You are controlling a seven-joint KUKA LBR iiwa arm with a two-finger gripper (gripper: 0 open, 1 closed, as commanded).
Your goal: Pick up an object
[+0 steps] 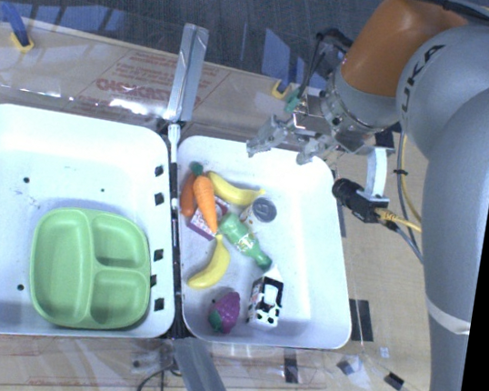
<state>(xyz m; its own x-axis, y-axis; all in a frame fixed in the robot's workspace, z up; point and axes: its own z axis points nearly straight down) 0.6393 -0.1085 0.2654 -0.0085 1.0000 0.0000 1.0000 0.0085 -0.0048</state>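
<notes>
Nearest edge of right bin: purple fruit beside black-and-white cow toy. Just beyond, a yellow banana, with a green bottle lying across the middle. Carrot against the bin's left wall, second banana and a small grey round piece further back. Left bin carries a green divided plate. Farthest: gripper above the right bin's back rim, fingers spread apart, nothing between them.
</notes>
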